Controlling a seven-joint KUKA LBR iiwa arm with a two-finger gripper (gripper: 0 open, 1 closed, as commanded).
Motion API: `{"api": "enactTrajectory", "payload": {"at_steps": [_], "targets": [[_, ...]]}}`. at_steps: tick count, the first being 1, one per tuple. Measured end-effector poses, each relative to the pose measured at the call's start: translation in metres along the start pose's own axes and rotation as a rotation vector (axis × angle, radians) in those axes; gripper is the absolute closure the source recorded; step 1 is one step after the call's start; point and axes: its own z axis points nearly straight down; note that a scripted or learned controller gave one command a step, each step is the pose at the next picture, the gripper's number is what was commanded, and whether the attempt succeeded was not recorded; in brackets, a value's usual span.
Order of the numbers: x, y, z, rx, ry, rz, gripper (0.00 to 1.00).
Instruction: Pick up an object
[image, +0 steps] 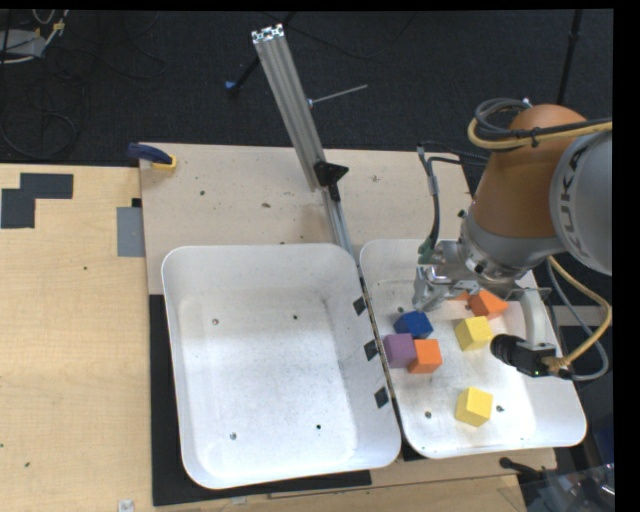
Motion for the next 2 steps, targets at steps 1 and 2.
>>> {"api": "enactTrajectory", "payload": {"at_steps": [1,2], "targets": [[0.057,0.004,0.012,0.003,0.001,-0.001,1.00],[0.105,0.002,0.006,0.001,0.000,-0.001,1.00]]}}
